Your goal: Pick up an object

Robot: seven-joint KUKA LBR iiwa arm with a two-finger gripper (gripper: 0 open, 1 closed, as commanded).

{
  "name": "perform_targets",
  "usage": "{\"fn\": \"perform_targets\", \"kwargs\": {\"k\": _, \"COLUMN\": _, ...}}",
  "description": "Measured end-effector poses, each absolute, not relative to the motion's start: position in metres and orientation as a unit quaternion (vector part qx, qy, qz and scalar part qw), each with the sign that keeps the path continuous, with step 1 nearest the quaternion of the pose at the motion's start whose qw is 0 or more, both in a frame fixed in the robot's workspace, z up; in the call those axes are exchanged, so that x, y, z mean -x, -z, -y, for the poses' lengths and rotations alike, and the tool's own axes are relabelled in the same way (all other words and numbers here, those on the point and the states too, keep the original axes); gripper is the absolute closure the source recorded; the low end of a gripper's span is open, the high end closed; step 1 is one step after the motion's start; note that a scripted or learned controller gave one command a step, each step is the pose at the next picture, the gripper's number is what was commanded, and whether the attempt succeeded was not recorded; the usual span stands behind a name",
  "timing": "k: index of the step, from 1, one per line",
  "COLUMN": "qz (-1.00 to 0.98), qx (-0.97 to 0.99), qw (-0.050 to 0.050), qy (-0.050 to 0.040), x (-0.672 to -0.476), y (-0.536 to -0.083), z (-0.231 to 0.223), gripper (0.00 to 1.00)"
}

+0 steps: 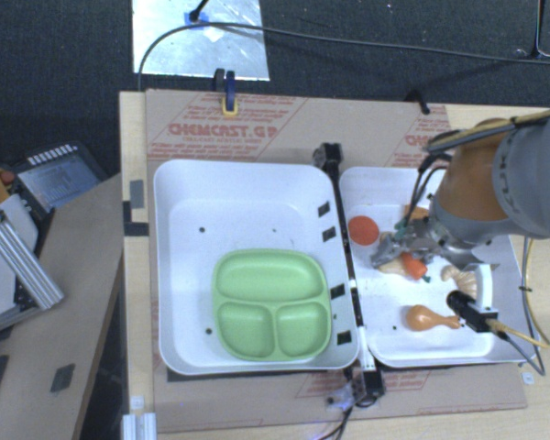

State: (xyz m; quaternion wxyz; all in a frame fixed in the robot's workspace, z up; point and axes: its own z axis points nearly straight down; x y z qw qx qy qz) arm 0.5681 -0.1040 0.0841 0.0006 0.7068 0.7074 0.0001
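The arm point(532, 177) has a smooth, rounded grey casing with a broad orange band point(472, 181) above the wrist. Thin dark cables point(428, 168) loop along the orange section. Below it sits a grey metal wrist piece carrying the small dull-metal claw point(390, 248).

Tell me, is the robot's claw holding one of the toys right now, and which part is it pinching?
It cannot be told. The gripper is low in the right bin, right beside a small orange toy, but the view does not show anything clearly between its fingers.
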Motion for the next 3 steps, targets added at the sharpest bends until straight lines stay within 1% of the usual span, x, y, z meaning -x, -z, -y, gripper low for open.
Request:
{"fn": "perform_targets", "kwargs": {"k": 1, "qz": -0.708, "qx": -0.707, "qw": 0.001, "qy": -0.0006, "x": -0.568, "y": -0.095, "z": 0.104, "gripper": 1.0}}
{"fn": "perform_targets", "kwargs": {"k": 2, "qz": -0.708, "qx": -0.706, "qw": 0.002, "qy": -0.0014, "x": -0.57, "y": -0.139, "z": 0.1, "gripper": 1.0}}
{"fn": "perform_targets", "kwargs": {"k": 3, "qz": -0.708, "qx": -0.706, "qw": 0.002, "qy": -0.0013, "x": -0.565, "y": -0.184, "z": 0.104, "gripper": 1.0}}
